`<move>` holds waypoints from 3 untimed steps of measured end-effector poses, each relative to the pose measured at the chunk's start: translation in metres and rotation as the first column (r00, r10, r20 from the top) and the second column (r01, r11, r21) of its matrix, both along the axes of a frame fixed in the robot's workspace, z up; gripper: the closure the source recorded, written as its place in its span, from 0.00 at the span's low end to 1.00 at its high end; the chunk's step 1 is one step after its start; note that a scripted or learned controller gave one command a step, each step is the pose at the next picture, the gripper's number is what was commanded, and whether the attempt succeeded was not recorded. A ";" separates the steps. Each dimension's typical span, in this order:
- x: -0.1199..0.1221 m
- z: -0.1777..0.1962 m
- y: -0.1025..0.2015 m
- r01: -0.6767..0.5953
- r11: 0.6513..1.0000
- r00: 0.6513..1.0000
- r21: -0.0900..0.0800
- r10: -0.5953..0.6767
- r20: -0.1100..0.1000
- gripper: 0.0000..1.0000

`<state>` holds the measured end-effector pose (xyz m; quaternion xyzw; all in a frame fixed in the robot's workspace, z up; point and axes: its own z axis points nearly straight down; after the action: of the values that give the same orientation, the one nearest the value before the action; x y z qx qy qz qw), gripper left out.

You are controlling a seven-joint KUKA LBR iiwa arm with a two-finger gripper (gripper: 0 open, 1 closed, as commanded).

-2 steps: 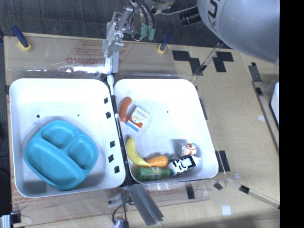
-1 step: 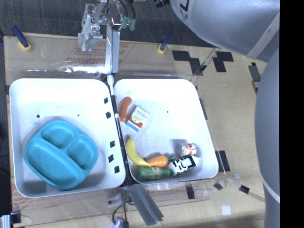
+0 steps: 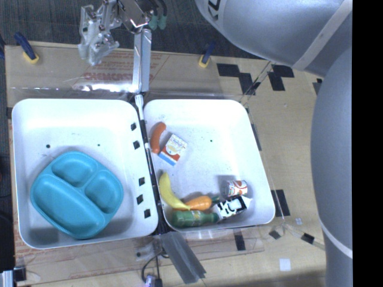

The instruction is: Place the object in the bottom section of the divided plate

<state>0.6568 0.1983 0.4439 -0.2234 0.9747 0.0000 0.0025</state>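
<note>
Several food items are lying in the right bin (image 3: 251,130), well below and right of the gripper (image 3: 99,40): a banana (image 3: 169,193), carrot (image 3: 199,203), sausage (image 3: 157,136) and small carton (image 3: 173,147). Directly below the gripper, the blue divided plate (image 3: 76,193) is sitting in the left bin (image 3: 36,121). The arm (image 3: 281,17) is stretching leftward, hanging its gripper beyond the bins over the desk (image 3: 54,70); whether its fingers are apart, I cannot tell.

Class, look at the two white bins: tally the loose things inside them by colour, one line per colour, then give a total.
Blue: 1, the blue divided plastic plate
Orange: 2, the orange sausage-shaped toy and the orange carrot toy
Yellow: 1, the yellow banana
Green: 1, the green bottle
Mixed or white packaging: 3
Total: 8
</note>
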 end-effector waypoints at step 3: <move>0.000 0.000 -0.029 -0.963 0.270 0.270 -0.004 0.963 -0.001 1.00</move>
<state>0.6563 0.1694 0.4436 -0.7668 0.6419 -0.0006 0.0025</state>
